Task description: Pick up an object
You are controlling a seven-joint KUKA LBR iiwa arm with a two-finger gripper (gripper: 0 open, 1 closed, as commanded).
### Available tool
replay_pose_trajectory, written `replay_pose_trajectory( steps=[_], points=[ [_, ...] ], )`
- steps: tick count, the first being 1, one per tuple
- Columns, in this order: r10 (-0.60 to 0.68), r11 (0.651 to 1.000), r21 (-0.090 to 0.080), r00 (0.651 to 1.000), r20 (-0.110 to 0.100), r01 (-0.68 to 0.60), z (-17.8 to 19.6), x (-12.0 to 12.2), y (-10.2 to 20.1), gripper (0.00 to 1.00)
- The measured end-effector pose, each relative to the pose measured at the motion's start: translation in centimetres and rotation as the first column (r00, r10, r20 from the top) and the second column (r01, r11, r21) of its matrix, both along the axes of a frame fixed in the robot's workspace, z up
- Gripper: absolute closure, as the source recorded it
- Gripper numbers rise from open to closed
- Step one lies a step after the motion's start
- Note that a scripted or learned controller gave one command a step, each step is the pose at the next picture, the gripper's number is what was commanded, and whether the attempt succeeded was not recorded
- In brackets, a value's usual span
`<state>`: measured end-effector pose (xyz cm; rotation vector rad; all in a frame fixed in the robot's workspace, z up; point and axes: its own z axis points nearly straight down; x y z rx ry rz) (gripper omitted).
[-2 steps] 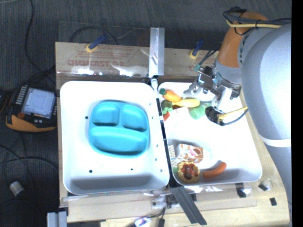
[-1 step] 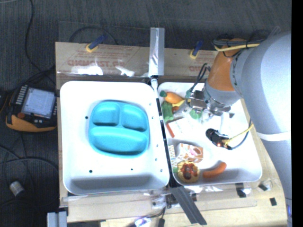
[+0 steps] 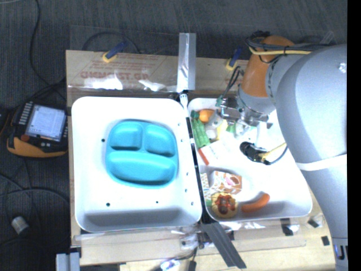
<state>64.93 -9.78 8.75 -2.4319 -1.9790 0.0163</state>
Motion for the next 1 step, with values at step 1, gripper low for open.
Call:
replay_pose_trajectory(
  steps=[1],
  points=[
    [0.001, 1.000, -0.006, 1.000, 0.006, -0.001, 0.94, 0.19, -0.02, 1.00]
  ],
)
